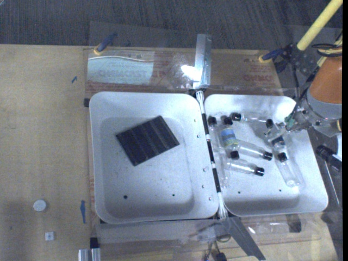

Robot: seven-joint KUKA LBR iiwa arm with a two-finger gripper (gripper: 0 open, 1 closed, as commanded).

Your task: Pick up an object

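Vials [247, 155] in right bin [310, 197], just left of hand [280, 134]; grip unclear.

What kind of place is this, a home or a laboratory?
Probably a robotics lab: two white bins on a wooden bench, a robot arm reaching over the right one, and clear vials in it.
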